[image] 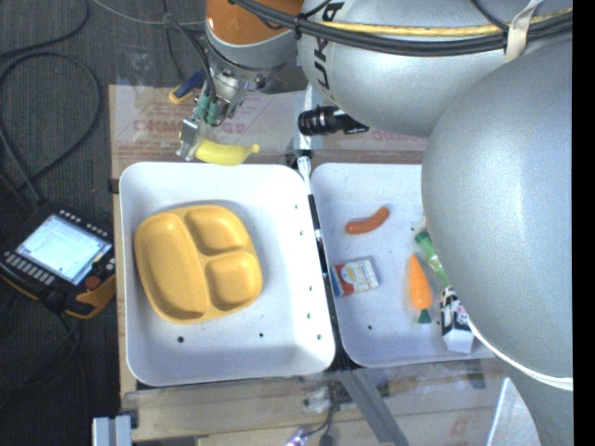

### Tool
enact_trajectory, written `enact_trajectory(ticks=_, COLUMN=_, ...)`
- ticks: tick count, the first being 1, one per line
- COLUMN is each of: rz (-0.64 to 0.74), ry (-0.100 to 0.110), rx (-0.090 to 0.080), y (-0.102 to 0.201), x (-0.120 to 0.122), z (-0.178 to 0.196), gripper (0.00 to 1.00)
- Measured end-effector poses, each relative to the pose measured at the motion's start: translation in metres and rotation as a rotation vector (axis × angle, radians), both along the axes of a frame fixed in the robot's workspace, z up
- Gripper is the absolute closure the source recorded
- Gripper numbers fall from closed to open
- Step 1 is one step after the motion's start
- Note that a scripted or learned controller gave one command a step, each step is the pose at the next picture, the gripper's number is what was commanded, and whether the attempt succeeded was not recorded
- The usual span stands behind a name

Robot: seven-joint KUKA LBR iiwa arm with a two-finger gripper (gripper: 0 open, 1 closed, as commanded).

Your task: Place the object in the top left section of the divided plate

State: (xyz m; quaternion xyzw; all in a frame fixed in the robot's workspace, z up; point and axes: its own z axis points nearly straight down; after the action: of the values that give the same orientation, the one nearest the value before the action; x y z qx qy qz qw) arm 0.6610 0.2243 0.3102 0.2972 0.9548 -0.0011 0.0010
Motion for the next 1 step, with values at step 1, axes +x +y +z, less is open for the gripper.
enact_trajectory(ticks=1, rz=0.106, ry=0.001, rx=0.001, y=0.0079, x=-0.0168, z=-0.0760, gripper=1.00)
